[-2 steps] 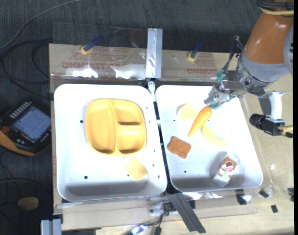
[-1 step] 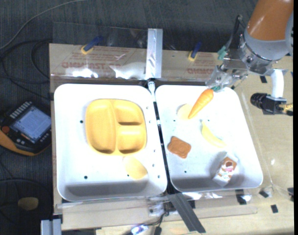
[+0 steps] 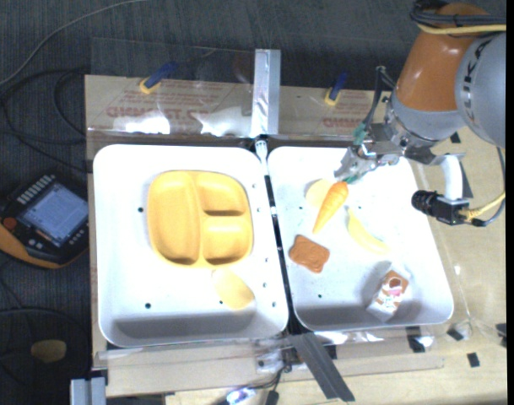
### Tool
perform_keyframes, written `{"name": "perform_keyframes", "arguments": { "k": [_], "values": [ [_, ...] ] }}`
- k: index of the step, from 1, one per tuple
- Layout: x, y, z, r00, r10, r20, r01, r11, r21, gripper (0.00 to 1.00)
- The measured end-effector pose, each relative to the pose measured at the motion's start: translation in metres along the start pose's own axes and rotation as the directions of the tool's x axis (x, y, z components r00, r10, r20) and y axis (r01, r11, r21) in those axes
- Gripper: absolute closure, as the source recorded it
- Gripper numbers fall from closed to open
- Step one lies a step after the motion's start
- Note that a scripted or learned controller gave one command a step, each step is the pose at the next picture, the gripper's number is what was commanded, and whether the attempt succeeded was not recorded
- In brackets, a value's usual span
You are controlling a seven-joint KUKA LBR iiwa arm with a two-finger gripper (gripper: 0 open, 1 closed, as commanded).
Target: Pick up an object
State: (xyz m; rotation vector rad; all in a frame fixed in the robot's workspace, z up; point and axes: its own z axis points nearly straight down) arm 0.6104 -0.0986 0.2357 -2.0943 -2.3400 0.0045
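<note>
Carrot lying in the right bin, upper-middle of the bin floor, tilted with its thick end toward 1 o'clock and its tip toward 7 o'clock. The claw is sitting right at the carrot's thick end, at 1 o'clock from it; whether it is pinching the carrot or just touching it, cannot tell at this angle, and the state of the claw itself cannot be made out.

Just behind the carrot's upper part, at 10 o'clock, a pale yellow rounded piece is peeking out. At 4 o'clock from the carrot, a pale yellow banana-shaped piece is lying near it but apart. At 7 o'clock, just beyond the carrot's tip, a brown square biscuit-like piece is lying flat. Farther out at 5 o'clock, near the bin's lower right corner, a small white carton with a red picture is lying well apart from the rest.

The arm is reaching in from 2 o'clock, grey with its orange band showing above the wrist.

Left bin is lying side by side with the right one on the counter, carrying a yellow divided tray in its middle and a pale yellow flat piece at 5 o'clock from the tray
</note>
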Motion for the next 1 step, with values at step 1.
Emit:
{"name": "perform_keyframes", "arguments": {
  "k": [1],
  "values": [
    [0.0593,0.0316,-0.0147,0.996,-0.091,0.001,0.091,0.996,-0.001,1.0]
  ]
}}
